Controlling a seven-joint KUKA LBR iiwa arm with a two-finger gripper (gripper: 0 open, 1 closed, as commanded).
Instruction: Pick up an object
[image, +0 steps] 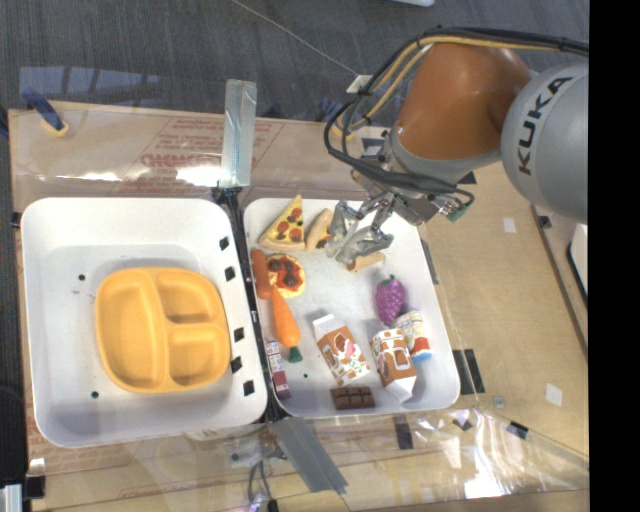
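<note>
On the table, the left-hand shallow white plastic bin (40, 300) carries a yellow three-compartment plastic tray (160, 327), lying flat near its middle. In the right-hand white bin (447, 370), a scatter of small toy foods: a triangular pizza slice (286, 223) at the top left corner, an orange plastic carrot (286, 321) along the left wall, two printed cartons (341, 355) toward the front, a purple bunch of grapes (390, 296) to the right. Near the bin's top edge, a tan bread-like toy piece (366, 262) lies just under the grey arm's metal gripper (362, 232), which hangs low over it; how far the jaws stand apart cannot be told, nor whether they grip anything. The piece looks light, hard and smooth, likely to slip or skid; a pinch across its short width, at mid-length, appears safest.
</note>
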